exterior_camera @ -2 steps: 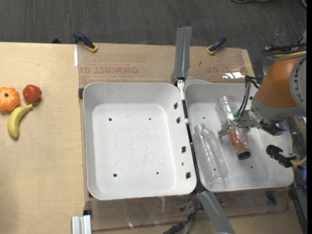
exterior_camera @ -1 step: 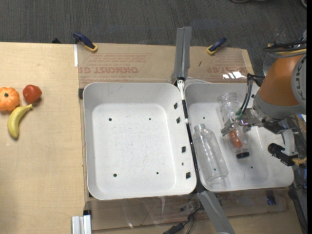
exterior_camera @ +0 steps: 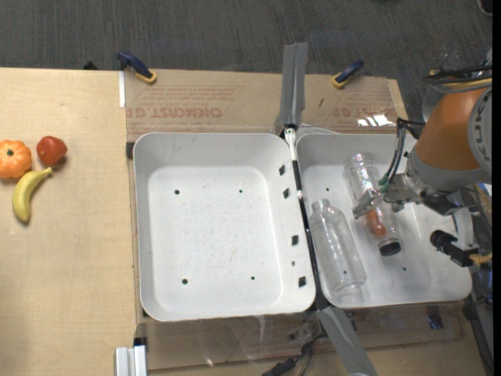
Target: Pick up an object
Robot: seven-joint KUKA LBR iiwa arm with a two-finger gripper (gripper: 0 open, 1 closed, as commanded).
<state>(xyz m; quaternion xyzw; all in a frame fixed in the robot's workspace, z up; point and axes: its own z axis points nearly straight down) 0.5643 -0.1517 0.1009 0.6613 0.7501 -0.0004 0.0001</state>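
A grey arm (exterior_camera: pixel 450 143) with an orange band reaches in from the right over the right bin (exterior_camera: pixel 438 284) of two white bins on a worktop (exterior_camera: pixel 63 288). Its jaws (exterior_camera: pixel 374 210) hang low over a clear bottle (exterior_camera: pixel 372 202) that lies on its side in the middle of that bin, dark cap toward the viewer, something reddish showing inside. Whether the jaws are released or clenched cannot be told; they blur into the bottle's glare.

A second, larger clear bottle (exterior_camera: pixel 338 249) lies just beside it, along the bin's left wall. The left bin (exterior_camera: pixel 215 225) sits next door. Far left on the worktop rest an orange (exterior_camera: pixel 13 160), a tomato (exterior_camera: pixel 52 150) and a banana (exterior_camera: pixel 27 193).

Risk: the bottle is round, smooth and probably light, so an off-centre pinch could squirt it sideways or roll it against its neighbour.
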